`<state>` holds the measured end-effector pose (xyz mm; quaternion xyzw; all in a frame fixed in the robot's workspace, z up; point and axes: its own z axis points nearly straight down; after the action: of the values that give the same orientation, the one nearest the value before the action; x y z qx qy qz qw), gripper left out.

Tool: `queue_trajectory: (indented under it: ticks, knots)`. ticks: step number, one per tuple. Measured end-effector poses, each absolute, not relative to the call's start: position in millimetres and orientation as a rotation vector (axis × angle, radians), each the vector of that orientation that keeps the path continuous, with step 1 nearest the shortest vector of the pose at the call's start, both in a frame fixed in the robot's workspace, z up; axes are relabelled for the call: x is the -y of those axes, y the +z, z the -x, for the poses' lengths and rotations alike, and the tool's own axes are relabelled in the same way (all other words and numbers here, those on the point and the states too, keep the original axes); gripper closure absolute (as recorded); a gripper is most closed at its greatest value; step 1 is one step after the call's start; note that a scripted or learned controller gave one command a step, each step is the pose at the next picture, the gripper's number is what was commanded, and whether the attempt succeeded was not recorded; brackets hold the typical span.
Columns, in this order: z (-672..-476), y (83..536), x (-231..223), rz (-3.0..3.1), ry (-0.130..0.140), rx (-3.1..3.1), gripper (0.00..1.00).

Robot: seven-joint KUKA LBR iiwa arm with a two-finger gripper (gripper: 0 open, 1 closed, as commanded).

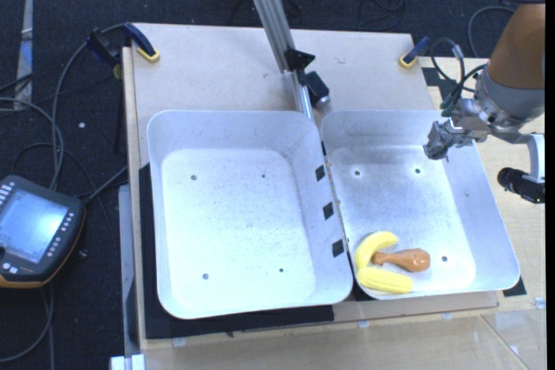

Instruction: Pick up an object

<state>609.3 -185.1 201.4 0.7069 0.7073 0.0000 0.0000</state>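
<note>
Hovering over the far right part of the right-hand shallow white bin (486, 212), the grey two-finger gripper (436, 146) hangs from the grey arm with the orange band (520, 48). Whether it is released or clenched I cannot tell from where I stand; nothing hangs beneath it. The pick looks not yet begun.

All the candidates lie well apart from the gripper, bunched in that bin's near left corner: a curved yellow plastic banana (375, 245), a brown drumstick-shaped toy (406, 259) touching it, and a second yellow banana-like piece (384, 280) just beside the near rim.

I judge the corner to be the awkward part: the bin's wall and the divider between the bins crowd the pile on two sides. Approach from the bin's bare middle seems freest. The left-hand white bin (173, 186) sits alongside.
</note>
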Motion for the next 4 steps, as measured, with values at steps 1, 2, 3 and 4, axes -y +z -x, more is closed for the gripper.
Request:
queue_trajectory:
  ticks: [1,2,3,4]
  knots:
    - [-618.5,206.9,126.2,-2.216,0.002,-2.227,1.00]
    - [-613.0,204.0,69.0,-2.217,0.001,-2.227,1.00]
    - [-606.6,206.9,9.6,-2.217,0.001,-2.228,1.00]
    - [-607.6,206.8,-38.9,-2.217,0.001,-2.227,1.00]
